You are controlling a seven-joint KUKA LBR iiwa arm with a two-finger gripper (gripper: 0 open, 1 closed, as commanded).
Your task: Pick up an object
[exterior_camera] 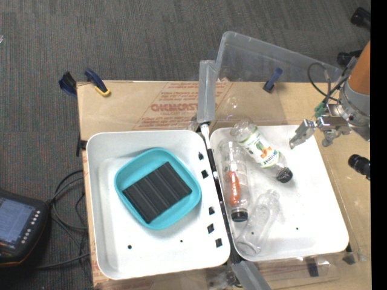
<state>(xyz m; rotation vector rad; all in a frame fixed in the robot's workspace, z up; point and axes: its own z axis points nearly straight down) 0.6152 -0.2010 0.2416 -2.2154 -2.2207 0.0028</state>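
The flat wooden counter (pixel 254 104) is carrying two shallow white plastic bins side by side. The left white bin (pixel 103 246) is sitting toward the counter's left edge, and the right white bin (pixel 320 222) is sitting toward its right edge, the two touching along the middle. A square teal plastic dish with a dark ribbed insert (pixel 158 187) is lying in the centre of the left bin. The grey arm with the orange band (pixel 358 80) is reaching in over the counter's right edge. Three bottles are lying in the right bin: a clear bottle with a green and orange label (pixel 261 150) near the back, a clear bottle holding an orange object (pixel 233 180) along the left wall, and an empty clear bottle (pixel 260 221) toward the front. The gripper (pixel 309 132) is hovering over the right bin's back right corner, apart from the bottles; its fingers are parted slightly and holding nothing.
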